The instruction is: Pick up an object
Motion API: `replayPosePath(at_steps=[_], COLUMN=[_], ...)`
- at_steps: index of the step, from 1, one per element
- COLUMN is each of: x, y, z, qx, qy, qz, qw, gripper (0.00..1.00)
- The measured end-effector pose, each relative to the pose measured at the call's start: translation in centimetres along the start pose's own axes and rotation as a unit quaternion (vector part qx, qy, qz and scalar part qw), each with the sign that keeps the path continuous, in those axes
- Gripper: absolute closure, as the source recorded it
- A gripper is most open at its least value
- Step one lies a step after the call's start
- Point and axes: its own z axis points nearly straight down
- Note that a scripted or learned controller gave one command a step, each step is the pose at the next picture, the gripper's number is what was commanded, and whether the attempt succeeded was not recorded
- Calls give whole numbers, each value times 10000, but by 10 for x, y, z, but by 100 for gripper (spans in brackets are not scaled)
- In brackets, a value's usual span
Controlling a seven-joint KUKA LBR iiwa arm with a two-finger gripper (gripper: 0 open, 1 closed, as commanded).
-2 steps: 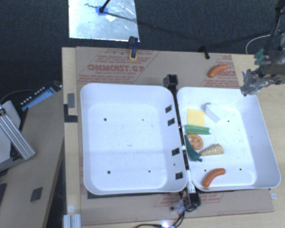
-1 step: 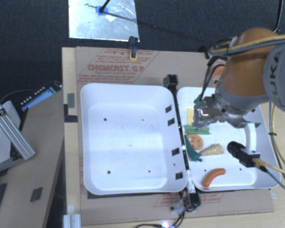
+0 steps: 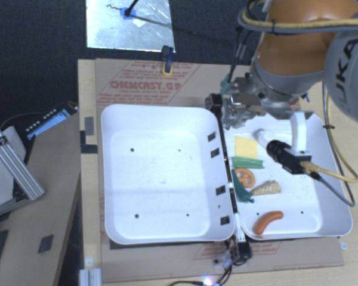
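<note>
glossy orange sausage (image 3: 268, 221), ridged tan cone (image 3: 267, 188), flat yellow square (image 3: 246, 146)

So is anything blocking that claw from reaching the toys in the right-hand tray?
Nothing visible does. The gripper hangs at the right white bin's upper left corner, and the flat yellow square, green strip and orange sausage-shaped toy lie uncovered below it.

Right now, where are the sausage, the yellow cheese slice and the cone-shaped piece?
sausage (image 3: 268, 221), camera view, middle of its body.
yellow cheese slice (image 3: 246, 146), camera view, centre of its flat face.
cone-shaped piece (image 3: 267, 189), camera view, its textured middle.
</note>
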Motion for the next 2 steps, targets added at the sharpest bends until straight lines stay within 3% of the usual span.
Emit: replayPosePath(at_steps=[1,2], x=[12,59], y=[-11,-55], z=[-155,-174], qx=[-41,44], qy=[5,-5], qz=[32,16], qw=[10000,10000], gripper=[100,100])
